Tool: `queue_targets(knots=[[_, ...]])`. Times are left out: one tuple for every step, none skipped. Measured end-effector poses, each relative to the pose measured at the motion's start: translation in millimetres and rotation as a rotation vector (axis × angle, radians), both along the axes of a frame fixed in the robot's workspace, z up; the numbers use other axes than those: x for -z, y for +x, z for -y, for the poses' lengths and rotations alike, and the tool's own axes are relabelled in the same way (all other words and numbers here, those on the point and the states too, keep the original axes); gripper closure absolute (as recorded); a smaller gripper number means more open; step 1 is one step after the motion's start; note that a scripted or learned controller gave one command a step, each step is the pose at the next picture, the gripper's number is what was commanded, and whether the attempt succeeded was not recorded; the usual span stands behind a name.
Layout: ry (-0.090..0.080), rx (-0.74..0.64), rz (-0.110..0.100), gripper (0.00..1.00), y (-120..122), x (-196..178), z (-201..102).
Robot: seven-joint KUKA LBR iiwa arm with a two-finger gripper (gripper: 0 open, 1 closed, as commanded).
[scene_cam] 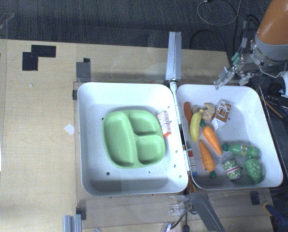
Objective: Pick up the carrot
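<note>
Camera view, orange carrot [212, 138] (tapered), right bin [260, 129], lying flat.

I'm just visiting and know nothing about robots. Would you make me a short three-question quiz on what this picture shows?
1. True or false: the green divided plate lies in the same bin as the banana.
2. Where is the gripper?
A. Above the right bin's far edge
B. Down among the toys
C. Over the left bin
3. Fill in: the carrot lies between the banana and the green ____.

Key
1. False: the plate lies in the left bin, the banana in the right.
2. A
3. bottle
</note>
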State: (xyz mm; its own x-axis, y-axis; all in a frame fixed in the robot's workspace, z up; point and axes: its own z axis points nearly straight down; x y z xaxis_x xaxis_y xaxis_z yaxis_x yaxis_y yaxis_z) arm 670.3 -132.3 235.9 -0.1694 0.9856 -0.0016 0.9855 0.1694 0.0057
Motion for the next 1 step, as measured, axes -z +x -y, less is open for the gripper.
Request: queue_targets(knots=[[-0.006,-0.098,0.024,0.0,-27.5,114.8,3.5]])
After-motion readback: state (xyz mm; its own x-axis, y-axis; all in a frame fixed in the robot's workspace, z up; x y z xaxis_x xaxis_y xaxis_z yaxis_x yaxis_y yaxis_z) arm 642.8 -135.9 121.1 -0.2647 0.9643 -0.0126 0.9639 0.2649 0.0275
